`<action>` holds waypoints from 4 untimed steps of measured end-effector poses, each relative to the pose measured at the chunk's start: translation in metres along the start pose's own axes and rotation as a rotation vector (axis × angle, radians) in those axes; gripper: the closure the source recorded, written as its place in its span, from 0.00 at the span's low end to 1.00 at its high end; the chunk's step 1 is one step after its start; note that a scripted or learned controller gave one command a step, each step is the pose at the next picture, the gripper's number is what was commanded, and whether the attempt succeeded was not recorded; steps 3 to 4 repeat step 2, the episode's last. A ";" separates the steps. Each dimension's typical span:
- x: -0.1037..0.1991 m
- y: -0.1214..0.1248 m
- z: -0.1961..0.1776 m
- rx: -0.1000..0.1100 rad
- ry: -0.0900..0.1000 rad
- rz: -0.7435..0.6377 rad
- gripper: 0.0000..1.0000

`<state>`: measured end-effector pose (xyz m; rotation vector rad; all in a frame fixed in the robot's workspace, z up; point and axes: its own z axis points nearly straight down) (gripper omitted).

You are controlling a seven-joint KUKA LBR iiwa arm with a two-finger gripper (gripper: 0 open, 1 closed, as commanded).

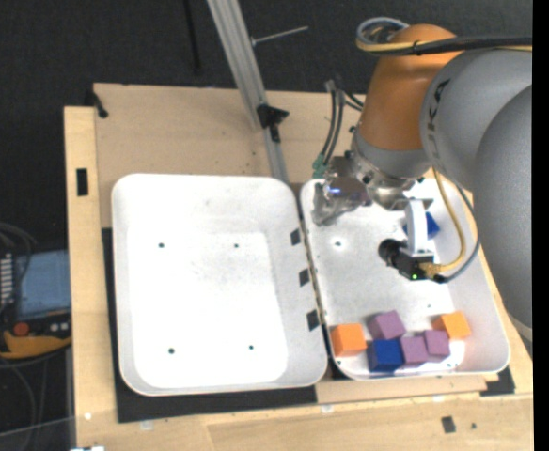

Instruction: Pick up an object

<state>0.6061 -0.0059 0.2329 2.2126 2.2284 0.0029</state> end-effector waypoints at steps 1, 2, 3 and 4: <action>0.047 0.028 0.006 0.000 0.000 0.001 1.00; 0.099 0.055 0.000 -0.001 0.001 0.000 1.00; 0.099 0.055 0.000 -0.001 0.001 0.000 1.00; 0.099 0.055 0.000 -0.001 0.001 0.000 1.00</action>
